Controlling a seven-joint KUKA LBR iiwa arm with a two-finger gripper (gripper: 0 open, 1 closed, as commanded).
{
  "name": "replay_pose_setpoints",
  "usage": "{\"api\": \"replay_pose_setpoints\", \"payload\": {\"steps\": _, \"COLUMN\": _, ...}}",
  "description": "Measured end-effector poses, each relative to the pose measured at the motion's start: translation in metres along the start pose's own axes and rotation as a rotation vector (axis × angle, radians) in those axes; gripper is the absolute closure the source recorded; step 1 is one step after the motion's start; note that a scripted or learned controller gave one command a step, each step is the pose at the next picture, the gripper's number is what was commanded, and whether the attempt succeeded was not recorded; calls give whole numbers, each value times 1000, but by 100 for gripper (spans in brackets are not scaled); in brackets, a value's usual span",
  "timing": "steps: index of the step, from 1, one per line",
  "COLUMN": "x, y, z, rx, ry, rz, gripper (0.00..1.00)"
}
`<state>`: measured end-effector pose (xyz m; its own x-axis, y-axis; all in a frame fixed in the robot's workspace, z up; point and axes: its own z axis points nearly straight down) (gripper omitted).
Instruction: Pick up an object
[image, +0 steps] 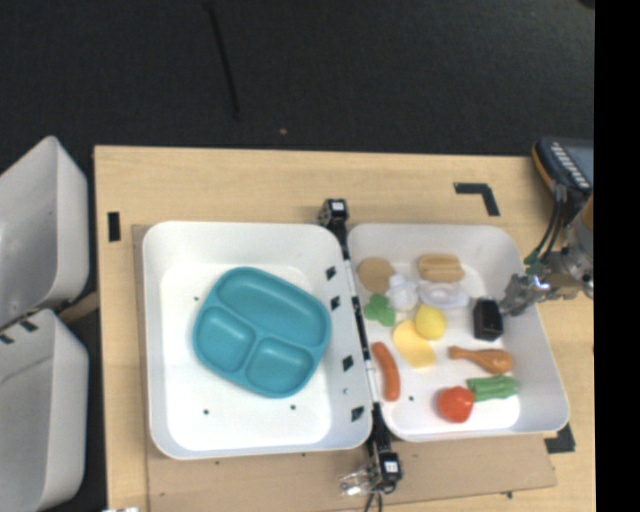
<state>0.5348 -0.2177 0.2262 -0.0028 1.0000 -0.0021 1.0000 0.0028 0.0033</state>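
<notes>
On your left, the shallow white left bin (170, 400) sits on the pale wooden tabletop (230, 180) and carries a teal plastic divided plate (262, 330), lying flat near the bin's middle. Just beside it, touching along the centre seam, is the shallow white right bin (545, 395), where all the pickable objects lie.

Moving across that bin from its left side, you see a tan round disc (375, 272) near the top, a small green leafy toy (379, 310) below it, and an orange-red toy sausage (387, 370) lying lengthwise by the seam. Next come a clear crumpled plastic piece (403, 293), a yellow lemon-shaped toy (429, 321) touching a yellow wedge (414, 347), and a tan bread roll (439, 267) near the top wall. Lower down are a red toy tomato (454, 403), a green toy vegetable (493, 388) just beside it, and a brown toy drumstick (482, 357) above them. A small black block (487, 319) lies near the right wall.

At the far right, the claw (520, 297) hangs over the bin's right wall, close to the black block. You cannot tell from this view whether it is released or clenched, and nothing is visibly held in it.
</notes>
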Motion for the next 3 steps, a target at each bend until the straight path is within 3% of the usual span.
{"api": "replay_pose_setpoints", "payload": {"steps": 1, "x": -2, "y": 1, "z": -13, "rx": 4, "ry": 2, "rz": -2, "gripper": 100}}
{"api": "replay_pose_setpoints", "payload": {"steps": 3, "x": 105, "y": 17, "z": -26, "rx": 5, "ry": 3, "rz": -6, "gripper": 100}}
